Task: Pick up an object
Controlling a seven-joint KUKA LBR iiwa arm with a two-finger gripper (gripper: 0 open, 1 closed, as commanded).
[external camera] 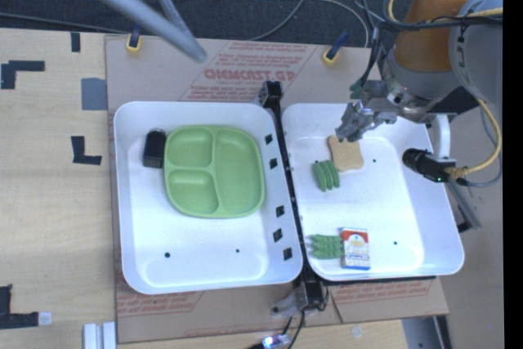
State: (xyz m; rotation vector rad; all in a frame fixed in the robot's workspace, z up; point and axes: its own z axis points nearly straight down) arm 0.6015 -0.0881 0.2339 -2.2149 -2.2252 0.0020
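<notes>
My gripper (350, 131) hangs over the far part of the right bin (425, 212), right above a tan toast-like piece (347, 157) that lies on the bin floor. A green ridged piece (326, 174) lies just left of the toast. Near the front edge of the right bin a small red and white box (355, 248) rests next to another green ridged piece (324, 245). In the left bin (143, 253) lies a green divided plate (215, 171), with a small black block (154, 148) at its left side.
A black divider with clips (280, 176) runs between the two bins. Cables trail across the dark floor behind the bench. Grey poles cross the upper left of the view.
</notes>
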